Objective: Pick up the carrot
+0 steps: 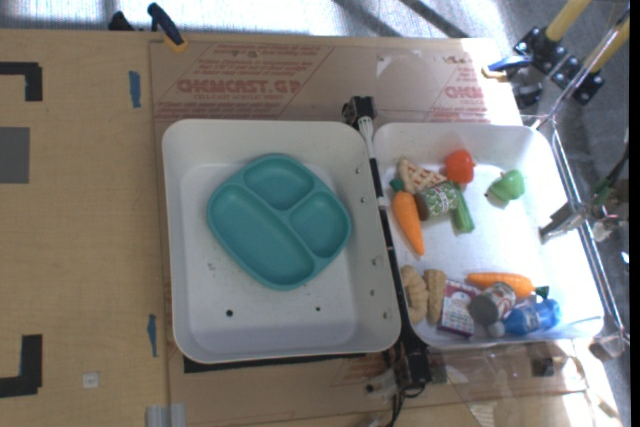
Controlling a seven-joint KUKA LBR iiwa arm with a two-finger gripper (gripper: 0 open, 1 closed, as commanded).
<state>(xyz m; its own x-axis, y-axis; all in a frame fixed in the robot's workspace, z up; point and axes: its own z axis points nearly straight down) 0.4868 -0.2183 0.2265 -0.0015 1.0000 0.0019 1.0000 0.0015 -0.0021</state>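
An orange toy carrot (pixel 407 220) with a small green top lies in the right bin (pixel 530 240), close to its left wall. It points toward the bin's front. A dark green can (pixel 447 204) touches its right side, and a wedge-shaped food piece (pixel 420 176) sits just behind it. A second long orange piece (pixel 499 282) lies crosswise near the bin's front, above a grey can (pixel 493 303).
The right bin also holds a red tomato (pixel 459 165), a green fruit (pixel 508 185), tan biscuits (pixel 424 291), a red-and-white packet (pixel 458 308) and a blue bottle (pixel 530 317). A teal divided plate (pixel 280 220) lies in the left bin (pixel 190 245).
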